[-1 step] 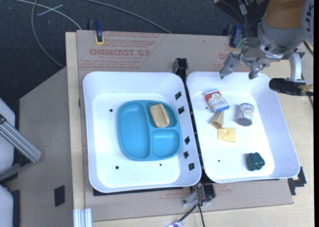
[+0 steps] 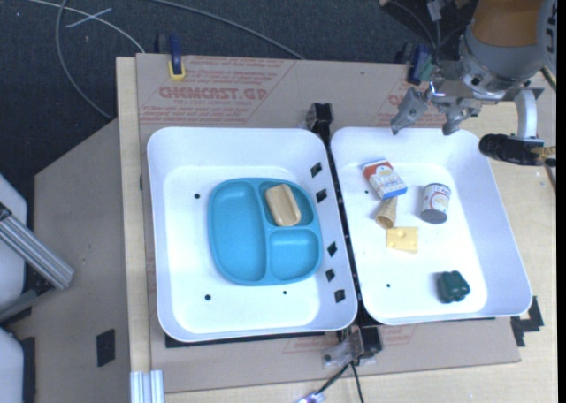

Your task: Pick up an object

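My gripper (image 2: 429, 120) hangs above the far edge of the right bin (image 2: 495, 216), its two fingers spread apart with nothing between them. Below it in that bin lie a small red and white carton (image 2: 385, 178), a grey can (image 2: 435, 201) on its side, a tan cone-shaped piece (image 2: 387, 211), a yellow cheese-like block (image 2: 403, 239) and a dark green object (image 2: 453, 286). All of these are apart from the gripper.
The left bin (image 2: 177, 216) holds a blue divided plate (image 2: 239, 233) with a tan bread-like piece (image 2: 283, 205) in its top right compartment. Black clips run along the divider (image 2: 332, 216) between the bins. Cables lie on the dark floor at the back left.
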You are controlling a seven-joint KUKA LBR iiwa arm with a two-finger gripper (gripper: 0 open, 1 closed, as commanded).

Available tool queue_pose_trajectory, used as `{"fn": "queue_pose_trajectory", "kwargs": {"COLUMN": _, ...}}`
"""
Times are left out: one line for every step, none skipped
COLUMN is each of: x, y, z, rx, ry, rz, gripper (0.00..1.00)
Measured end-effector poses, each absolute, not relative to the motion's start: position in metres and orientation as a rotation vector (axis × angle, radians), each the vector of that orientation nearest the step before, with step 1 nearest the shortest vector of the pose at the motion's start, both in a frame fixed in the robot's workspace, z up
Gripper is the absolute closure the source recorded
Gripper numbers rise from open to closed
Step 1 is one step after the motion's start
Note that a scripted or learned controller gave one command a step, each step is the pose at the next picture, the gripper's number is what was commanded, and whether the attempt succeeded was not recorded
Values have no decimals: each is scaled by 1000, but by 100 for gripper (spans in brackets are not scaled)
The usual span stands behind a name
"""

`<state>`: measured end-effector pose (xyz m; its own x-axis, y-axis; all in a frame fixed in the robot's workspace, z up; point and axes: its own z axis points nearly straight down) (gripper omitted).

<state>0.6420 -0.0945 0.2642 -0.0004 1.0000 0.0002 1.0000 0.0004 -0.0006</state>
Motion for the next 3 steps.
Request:
{"fn": "queue_pose_trajectory", "kwargs": {"x": 641, "y": -88, "z": 220, "rx": -2217, "ry": -2219, "rz": 5, "gripper": 0}}
{"fn": "queue_pose_trajectory", "kwargs": {"x": 640, "y": -97, "z": 172, "rx": -2219, "ry": -2217, "rz": 6, "gripper": 0}}
{"fn": "queue_pose_trajectory", "kwargs": {"x": 632, "y": -97, "z": 110, "rx": -2217, "ry": -2215, "rz": 7, "gripper": 0}}
